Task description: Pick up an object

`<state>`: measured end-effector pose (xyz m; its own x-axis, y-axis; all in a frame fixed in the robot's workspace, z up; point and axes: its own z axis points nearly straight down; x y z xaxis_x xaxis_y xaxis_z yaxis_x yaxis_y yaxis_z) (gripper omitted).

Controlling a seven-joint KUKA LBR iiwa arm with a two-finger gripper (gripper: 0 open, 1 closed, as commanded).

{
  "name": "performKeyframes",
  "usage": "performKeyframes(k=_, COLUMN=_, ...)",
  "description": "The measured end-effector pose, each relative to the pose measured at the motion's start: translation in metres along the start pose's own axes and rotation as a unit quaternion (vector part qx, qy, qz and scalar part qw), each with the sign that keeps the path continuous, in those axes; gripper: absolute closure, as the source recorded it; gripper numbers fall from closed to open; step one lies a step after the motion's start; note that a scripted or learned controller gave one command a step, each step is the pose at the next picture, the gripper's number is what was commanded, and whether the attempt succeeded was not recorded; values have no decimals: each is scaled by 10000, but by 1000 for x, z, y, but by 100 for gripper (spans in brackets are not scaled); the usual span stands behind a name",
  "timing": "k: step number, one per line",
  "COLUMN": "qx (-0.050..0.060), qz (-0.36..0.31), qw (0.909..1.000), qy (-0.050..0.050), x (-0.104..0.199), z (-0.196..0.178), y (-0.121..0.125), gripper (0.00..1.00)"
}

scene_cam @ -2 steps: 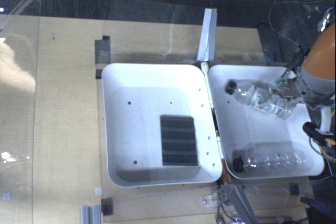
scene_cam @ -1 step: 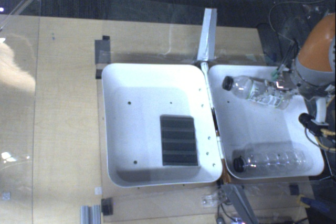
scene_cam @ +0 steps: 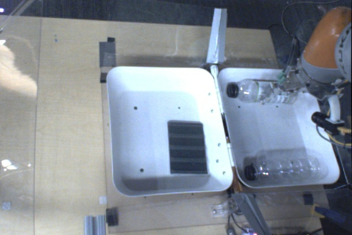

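We see two clear plastic bottles in the right bin (scene_cam: pixel 322 140). The upper bottle (scene_cam: pixel 258 91) lies on its side near the far wall, with its black cap pointing to the left. The lower bottle (scene_cam: pixel 283 168) lies on its side along the near wall, also with a dark cap at its left end. The left bin (scene_cam: pixel 126 118) holds a flat black ribbed block (scene_cam: pixel 187 147), which lies well apart from both bottles.

The gripper (scene_cam: pixel 289 81) is at the right end of the upper bottle, at its base. It seems to touch the bottle or to be just beside it, but the parts are small and mixed with the transparent plastic, so we cannot tell if it is open or closed, or if it grips anything.

We judge that these bottles are empty and therefore very light. Their walls are probably thin and will bend under pressure, and the surface is smooth and round (a bottle on its side can roll away easily). The best place to take hold, in our opinion, is across the middle of the body, with the closing direction across the long axis. The neck near the cap is stiffer but narrower. The ribbed block looks stiff and flat, so it sits low for a grasp.
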<state>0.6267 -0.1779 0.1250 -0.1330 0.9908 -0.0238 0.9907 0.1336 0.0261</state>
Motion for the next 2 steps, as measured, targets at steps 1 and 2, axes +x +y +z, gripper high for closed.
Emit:
performKeyframes(k=1, qx=90, qz=176, qw=9998, qy=105, x=14, z=-90, y=11, gripper=0)
performKeyframes(k=2, qx=86, qz=186, qw=9997, qy=103, x=-18, z=8, y=26, gripper=0)
